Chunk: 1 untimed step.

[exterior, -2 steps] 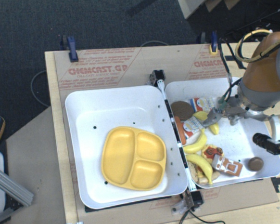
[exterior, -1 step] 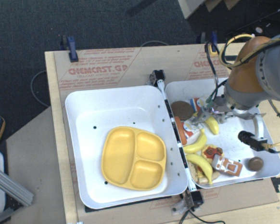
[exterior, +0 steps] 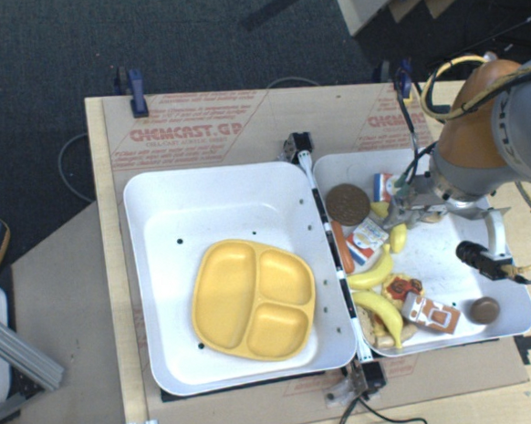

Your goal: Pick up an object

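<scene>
Evidently early going: nothing lifted yet. Gripper (exterior: 402,207) low at twelve o'clock of right bin (exterior: 521,319); grip state impossible to tell. Small yellow toy (exterior: 398,238) just beneath, bananas (exterior: 378,294) toward seven.

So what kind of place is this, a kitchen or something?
More likely a robotics lab or test bench than a kitchen. A robot arm reaches over two white bins clamped to a board, one holding a yellow divided plate, the other toy-like food such as bananas.

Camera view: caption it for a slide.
Arm's gripper low in the cluttered right bin; yellow divided tray in the left bin.
</scene>
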Tool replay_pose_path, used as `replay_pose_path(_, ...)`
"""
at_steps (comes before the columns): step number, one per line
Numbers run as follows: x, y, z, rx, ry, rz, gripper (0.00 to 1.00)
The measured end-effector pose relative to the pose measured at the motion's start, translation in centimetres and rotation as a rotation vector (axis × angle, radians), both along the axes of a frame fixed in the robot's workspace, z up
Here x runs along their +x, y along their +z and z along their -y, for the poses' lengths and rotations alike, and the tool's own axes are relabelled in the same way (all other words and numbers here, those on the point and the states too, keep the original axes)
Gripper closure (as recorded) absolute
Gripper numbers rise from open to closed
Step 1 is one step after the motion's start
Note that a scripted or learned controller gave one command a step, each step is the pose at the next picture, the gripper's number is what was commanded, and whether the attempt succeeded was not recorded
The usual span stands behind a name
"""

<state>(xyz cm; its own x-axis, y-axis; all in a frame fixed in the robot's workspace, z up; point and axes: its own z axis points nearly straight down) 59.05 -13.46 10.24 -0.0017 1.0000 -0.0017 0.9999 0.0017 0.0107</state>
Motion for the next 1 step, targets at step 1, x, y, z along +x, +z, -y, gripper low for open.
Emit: replay_pose_path(1, 3.01, 8.85, -7.54, 0.003, 0.008, 0.001, 1.00)
